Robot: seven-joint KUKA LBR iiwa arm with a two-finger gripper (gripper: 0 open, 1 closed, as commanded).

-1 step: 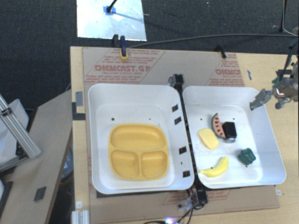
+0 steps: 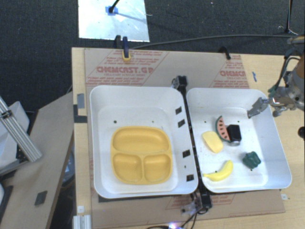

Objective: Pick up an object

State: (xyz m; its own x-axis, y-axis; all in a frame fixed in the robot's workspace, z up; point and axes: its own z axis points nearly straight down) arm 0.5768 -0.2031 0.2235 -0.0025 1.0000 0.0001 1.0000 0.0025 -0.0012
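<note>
Dark carpet surrounds the wooden surface (image 2: 267, 70), where a brown printed sheet (image 2: 143, 66) lies under two white bins side by side. My left bin (image 2: 102, 104) holds one yellow three-compartment tray (image 2: 141, 154). My right bin (image 2: 276, 137) holds five things: one watermelon slice (image 2: 221, 128) touching one black block (image 2: 234, 132), one pale yellow piece (image 2: 212, 141) just beside them, one banana (image 2: 219, 171) near the front wall, and one green item (image 2: 251, 160) apart to its right. My pincer (image 2: 259, 107) hangs over that bin's far right corner, grasping nothing; whether it is spread or clenched I cannot tell. One silver sheet (image 2: 112, 13) lies on the carpet behind.
</note>
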